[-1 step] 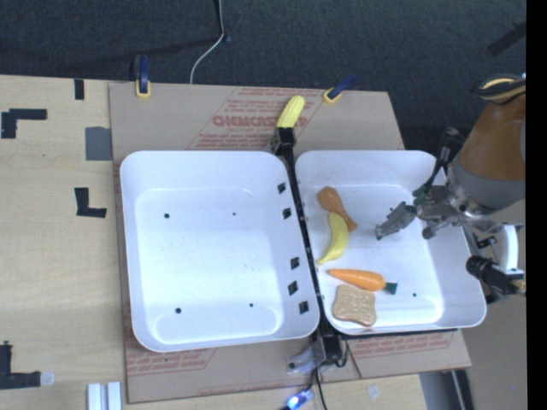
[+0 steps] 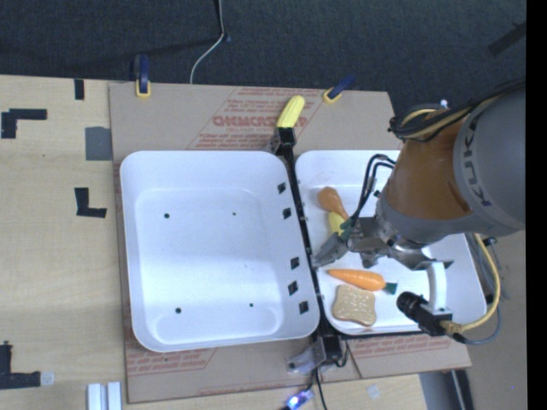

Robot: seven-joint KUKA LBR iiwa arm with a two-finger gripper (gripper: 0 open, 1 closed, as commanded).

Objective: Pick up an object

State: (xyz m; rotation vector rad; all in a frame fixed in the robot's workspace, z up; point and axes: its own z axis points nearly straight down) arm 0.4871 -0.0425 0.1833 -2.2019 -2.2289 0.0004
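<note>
End effector sits low in the right bin, near its left wall, at the tip of the grey/orange arm. Can't tell how far open it is or whether it has hold of anything; arm body covers most of it. A yellow item lies just beside the tip, partly hidden, so contact unclear. Brown drumstick-shaped piece lies above that. Toy carrot lies just below the tip, apart from it; bread slice below the carrot, near bin's front edge. Left bin sits alongside on the worktop. Right bin's far side hidden by arm.
</note>
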